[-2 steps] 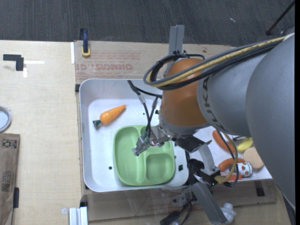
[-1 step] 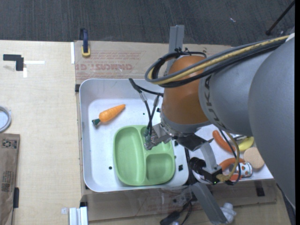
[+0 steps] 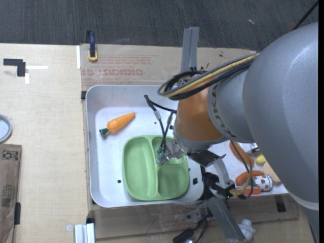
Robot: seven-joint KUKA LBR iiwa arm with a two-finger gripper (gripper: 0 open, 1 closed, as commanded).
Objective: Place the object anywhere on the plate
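From my remote seat I see the orange plastic carrot [image 3: 117, 123] lying near the white bin's [image 3: 101, 186] far-left corner — long axis slanting, tip toward the far edge — up-left of the gripper [image 3: 164, 156] hovering over the green divided plate [image 3: 140, 171]; its state I can't tell.

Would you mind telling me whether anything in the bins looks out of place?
The orange toy carrot lies on the white bin floor, apart from the green divided plate. The tool hovers over that plate.
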